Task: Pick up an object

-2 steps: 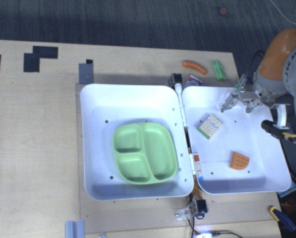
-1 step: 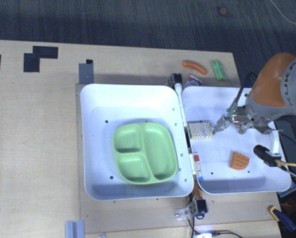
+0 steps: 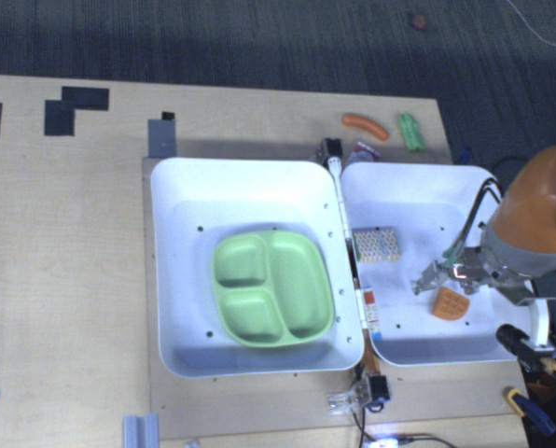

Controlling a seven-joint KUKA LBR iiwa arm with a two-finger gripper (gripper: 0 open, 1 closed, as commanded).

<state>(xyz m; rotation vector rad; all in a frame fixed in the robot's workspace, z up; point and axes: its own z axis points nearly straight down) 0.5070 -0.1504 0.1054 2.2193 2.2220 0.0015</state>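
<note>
Well, orange wedge-shaped object (image 3: 451, 304) lies flat in right bin (image 3: 404, 203), long axis slanting, just below gripper (image 3: 455, 273). Arm (image 3: 537, 215) reaches in from right, wrist bent down over bin floor. Finger spread: cannot tell. Speckled rectangular block (image 3: 375, 245) near bin's left wall. Left bin (image 3: 241, 187) holds green three-compartment plastic tray (image 3: 272, 287).

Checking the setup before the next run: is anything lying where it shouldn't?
Yes. An orange sausage-shaped item and a green item lie on the bench behind the right bin, outside both bins.
</note>
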